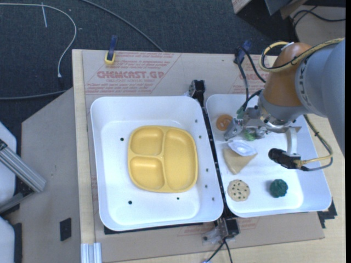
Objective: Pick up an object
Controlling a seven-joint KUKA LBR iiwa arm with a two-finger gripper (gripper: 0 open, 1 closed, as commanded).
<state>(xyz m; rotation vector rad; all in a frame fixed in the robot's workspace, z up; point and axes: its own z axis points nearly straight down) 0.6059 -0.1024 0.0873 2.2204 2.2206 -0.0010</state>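
Observation:
The right bin [312, 201] holds several small items. An orange round piece [222, 122] lies at its upper left, a tan wedge [237, 161] below it, a speckled cookie [238, 189] near the front, and a green lump [278, 188] at the front right. My gripper [243, 141] reaches down from the grey and orange arm [285, 86]. It hangs just over the top edge of the tan wedge, right of the orange piece. Its tip hides part of the wedge.
In the left bin [104, 119] lies a yellow divided plate [163, 159]. A black divider clamp [197, 87] sits between the bins at the back. A black fitting with a yellow cable [285, 158] hangs from the arm over the right bin.

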